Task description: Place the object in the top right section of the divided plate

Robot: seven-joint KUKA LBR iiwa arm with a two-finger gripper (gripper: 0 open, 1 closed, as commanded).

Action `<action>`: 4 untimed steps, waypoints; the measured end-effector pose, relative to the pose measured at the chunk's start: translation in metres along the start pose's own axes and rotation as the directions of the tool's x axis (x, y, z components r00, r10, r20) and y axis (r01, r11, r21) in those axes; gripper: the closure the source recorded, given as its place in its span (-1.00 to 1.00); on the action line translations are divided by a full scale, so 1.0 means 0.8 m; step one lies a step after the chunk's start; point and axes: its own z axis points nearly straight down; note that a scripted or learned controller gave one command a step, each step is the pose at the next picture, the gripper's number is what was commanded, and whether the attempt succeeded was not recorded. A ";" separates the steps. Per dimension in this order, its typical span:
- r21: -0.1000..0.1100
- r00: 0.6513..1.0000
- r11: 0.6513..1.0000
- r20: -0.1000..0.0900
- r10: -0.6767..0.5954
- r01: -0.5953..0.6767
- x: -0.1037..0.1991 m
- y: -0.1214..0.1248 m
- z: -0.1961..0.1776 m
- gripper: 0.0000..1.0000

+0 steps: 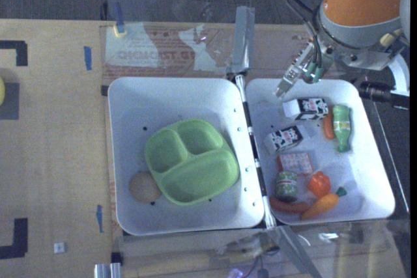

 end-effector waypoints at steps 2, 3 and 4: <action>-0.002 0.991 0.991 0.003 -0.131 0.131 0.013 0.081 -0.059 1.00; -0.001 1.000 1.000 0.004 0.000 0.000 -0.019 -0.023 -0.146 1.00; -0.001 1.000 1.000 0.001 -0.025 0.025 0.038 0.022 -0.035 1.00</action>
